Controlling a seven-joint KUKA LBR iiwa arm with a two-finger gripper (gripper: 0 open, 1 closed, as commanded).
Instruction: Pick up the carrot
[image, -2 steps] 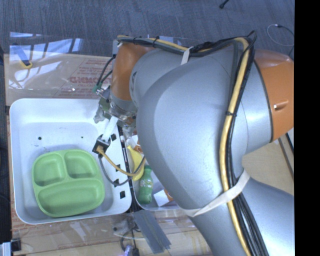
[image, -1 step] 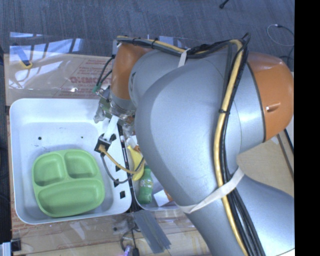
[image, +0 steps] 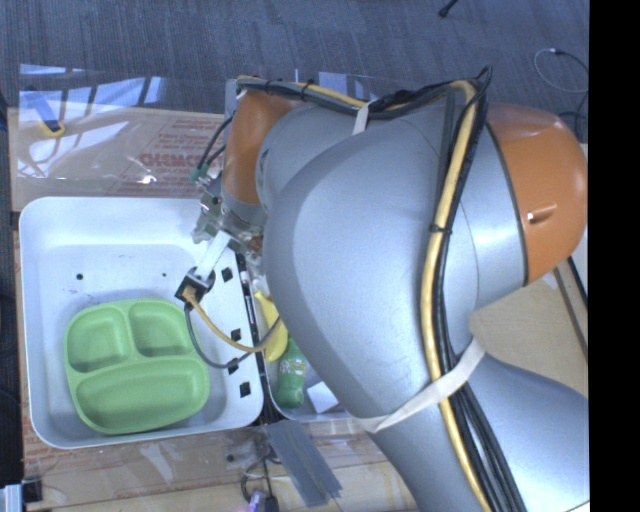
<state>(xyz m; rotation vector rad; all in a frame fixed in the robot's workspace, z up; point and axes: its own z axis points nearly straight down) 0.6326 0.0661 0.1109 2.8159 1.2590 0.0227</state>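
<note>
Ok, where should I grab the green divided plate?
Probably the raised rim of the green plate at its far edge, from straight above: it lies flat, looks too wide to span, and bare floor of the left bin borders that edge.

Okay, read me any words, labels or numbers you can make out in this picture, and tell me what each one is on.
Faint red lettering on the clear plastic sheet behind the left bin: blurred, and it cannot be read.
Green divided plate: no text on it.
Grey arm: no readable label or number; the orange band has only a small pale mark, not legible.
</note>
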